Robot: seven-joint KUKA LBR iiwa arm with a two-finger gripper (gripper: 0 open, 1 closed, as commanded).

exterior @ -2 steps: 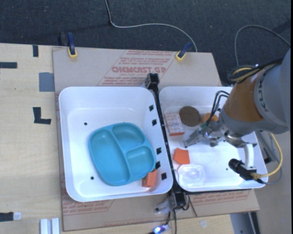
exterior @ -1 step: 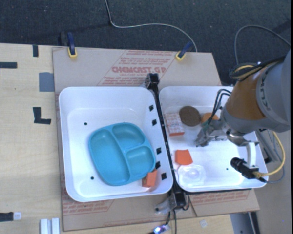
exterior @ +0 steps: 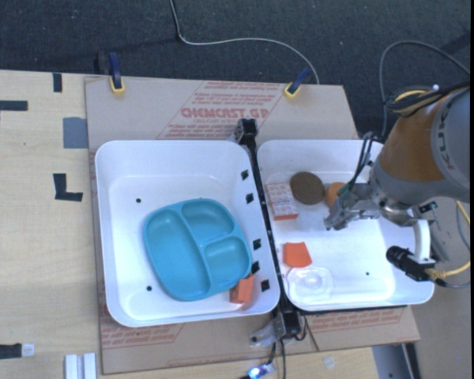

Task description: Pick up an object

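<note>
End effector [exterior: 337, 214] low in right bin [exterior: 395, 290], seemingly beside orange ball [exterior: 335, 190]

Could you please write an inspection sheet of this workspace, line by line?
Surface: two white bins, left bin, right bin, on cardboard.
Job's things: brown disc, orange ball, orange block, clear cup, printed packet in the right bin.
Clutter: blue divided tray and an orange piece in the left bin.
Grippers: claw low in the right bin, beside the ball; grip unclear.
Cables: white cable behind.
Surroundings: two clamps, wooden bench.
</note>
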